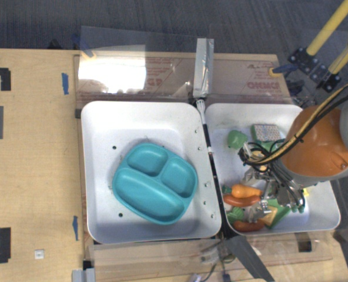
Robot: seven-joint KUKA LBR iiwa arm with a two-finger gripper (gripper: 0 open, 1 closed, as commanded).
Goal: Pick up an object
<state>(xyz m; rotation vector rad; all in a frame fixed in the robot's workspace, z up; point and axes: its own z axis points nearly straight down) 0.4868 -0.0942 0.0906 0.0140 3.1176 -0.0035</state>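
Arm enters from frame right, orange band (318, 145) over the right bin (327, 216); gripper (268, 201) lowered among toy vegetables at lower right, finger state indiscernible. Cardboard lettering illegible.

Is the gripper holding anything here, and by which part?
Cannot be told: the gripper is down among the orange carrot-like toy and other small items in the right bin.

On the worktop (27, 157) two bins sat side by side: the left bin (97, 128) held a divided tray (155, 183), while the right bin (324, 207) held toy food (244, 194) clustered at its near left, under the arm (318, 143).
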